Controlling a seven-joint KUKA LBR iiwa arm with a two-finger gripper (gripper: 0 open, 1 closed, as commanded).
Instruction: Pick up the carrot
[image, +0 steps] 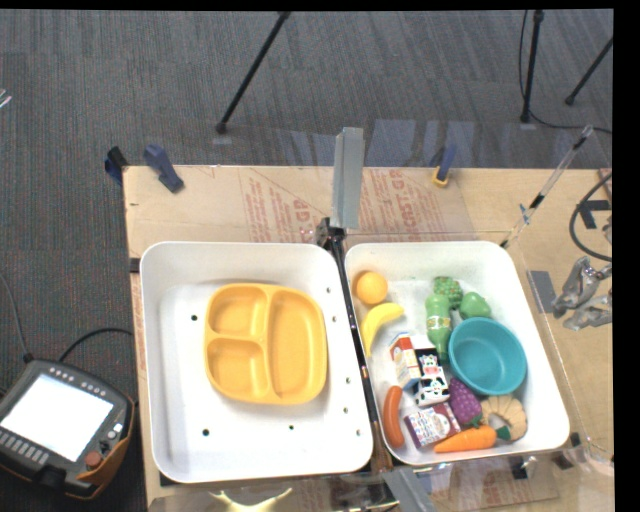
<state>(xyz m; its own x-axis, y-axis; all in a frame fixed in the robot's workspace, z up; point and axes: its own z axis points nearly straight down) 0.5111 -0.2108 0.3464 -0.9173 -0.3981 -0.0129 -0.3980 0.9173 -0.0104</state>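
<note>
The carrot (467, 438) is small and orange with a green tuft at its right end. It lies flat along the front wall of the right bin (500, 255), near the front right corner. A pink-and-white packet (430, 425) touches it on the left. Purple grapes (463, 400) sit just behind it, and a tan item (505, 412) lies beside its leafy end.
The right bin also holds a teal bowl (487, 355), green vegetables (445, 305), an orange (371, 288), a banana (380, 322), small cartons (425, 372) and a red sausage (393, 415). A yellow divided plate (267, 342) lies in the left bin (170, 300). A metal fixture (585, 295) stands at the bench's right edge.
</note>
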